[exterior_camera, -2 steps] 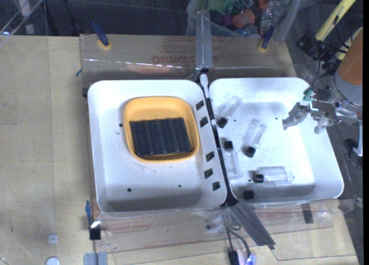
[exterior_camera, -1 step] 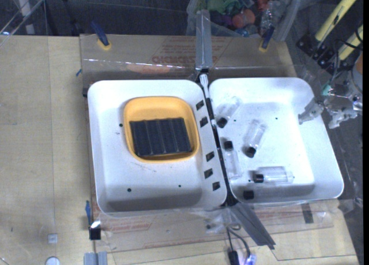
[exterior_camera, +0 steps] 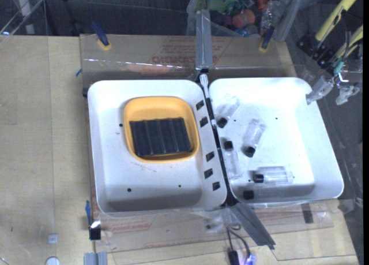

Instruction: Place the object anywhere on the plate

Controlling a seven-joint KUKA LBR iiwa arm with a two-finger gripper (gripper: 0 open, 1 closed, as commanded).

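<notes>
While plate sits in left bin, clear vials lie in right bin

Pale metallic claw with dark cabling and yellow struts behind

A dark ribbed rectangular pad covers the yellow rounded-square plate's floor; its rim stays bare.

Clear small plastic vials with black caps scatter along the right white bin's left edge and centre.

Yellow plate bearing black ribbed slab, well apart from pincer; nearer it, clear black-capped vials; white bins.
</notes>
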